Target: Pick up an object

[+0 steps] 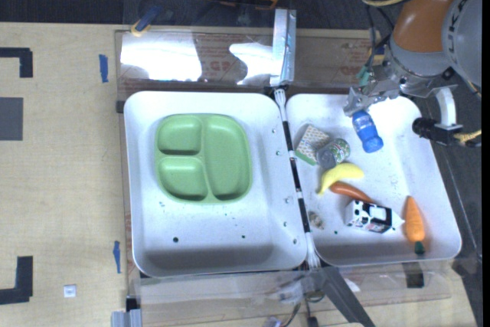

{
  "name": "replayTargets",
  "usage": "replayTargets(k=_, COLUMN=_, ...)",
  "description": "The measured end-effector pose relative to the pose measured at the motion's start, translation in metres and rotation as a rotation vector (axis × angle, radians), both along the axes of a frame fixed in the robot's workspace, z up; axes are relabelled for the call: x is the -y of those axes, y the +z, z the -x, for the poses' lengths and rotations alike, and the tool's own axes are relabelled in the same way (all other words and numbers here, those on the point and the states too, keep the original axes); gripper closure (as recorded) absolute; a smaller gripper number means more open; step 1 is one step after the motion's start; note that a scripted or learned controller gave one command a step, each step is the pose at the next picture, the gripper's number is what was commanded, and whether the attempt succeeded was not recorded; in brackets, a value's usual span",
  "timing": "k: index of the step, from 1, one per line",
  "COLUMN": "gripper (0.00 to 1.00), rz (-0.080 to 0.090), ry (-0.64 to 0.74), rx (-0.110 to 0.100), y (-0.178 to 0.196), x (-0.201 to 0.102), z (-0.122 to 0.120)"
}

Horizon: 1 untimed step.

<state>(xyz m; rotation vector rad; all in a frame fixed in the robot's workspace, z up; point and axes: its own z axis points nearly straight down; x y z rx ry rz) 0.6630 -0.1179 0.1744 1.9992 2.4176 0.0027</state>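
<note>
My gripper hangs over the far part of the right bin, under the grey wrist with the orange band. A small blue bottle with a pale cap lies or hangs right below it, its cap end meeting the gripper's tip. Whether the bottle is gripped is not visible. Further toward the front of this bin are a yellow banana, a thin orange piece, a black-and-white object and an orange carrot.
A patterned packet and a grey crumpled item sit near the divider between the bins. The left bin holds a green divided plate. A black cable end juts in at the right bin's edge.
</note>
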Motion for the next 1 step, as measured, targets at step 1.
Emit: replayTargets(k=1, gripper=1.00, rz=0.001, ry=0.039, rx=0.000, y=0.0305, x=0.0083, z=-0.0048)
